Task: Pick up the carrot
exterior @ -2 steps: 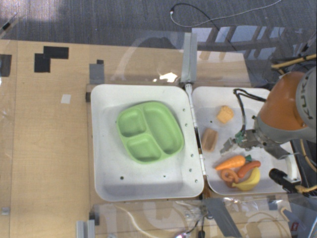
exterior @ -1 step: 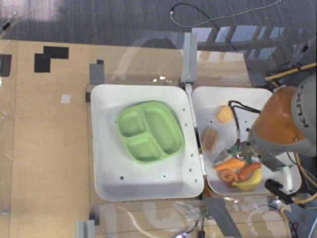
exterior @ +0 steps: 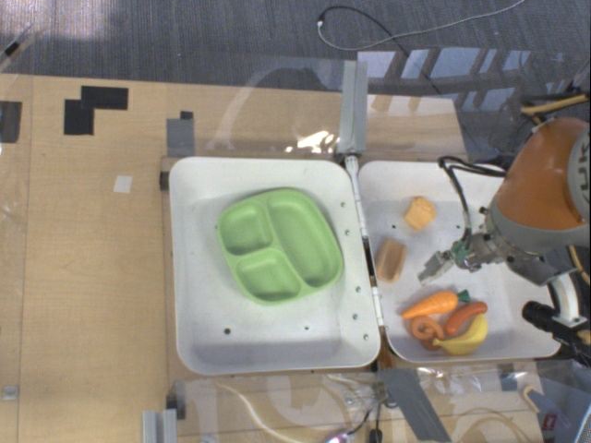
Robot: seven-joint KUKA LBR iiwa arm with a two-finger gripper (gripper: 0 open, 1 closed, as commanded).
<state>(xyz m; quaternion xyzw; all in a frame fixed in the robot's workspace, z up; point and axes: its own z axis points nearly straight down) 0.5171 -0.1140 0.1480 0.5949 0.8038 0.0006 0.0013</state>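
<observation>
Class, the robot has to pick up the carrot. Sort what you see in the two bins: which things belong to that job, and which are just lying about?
Belongs to the job:
carrot, in the right bin
gripper, above the carrot

Just lying about:
green plate, in the left bin
banana
red sausage
orange chunk
tan block

Carrot (exterior: 432, 305) seemingly crowded against sausage (exterior: 464, 318).

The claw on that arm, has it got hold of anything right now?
Nothing: the gripper hangs open above the right bin's floor, and the carrot lies apart below it.
</observation>
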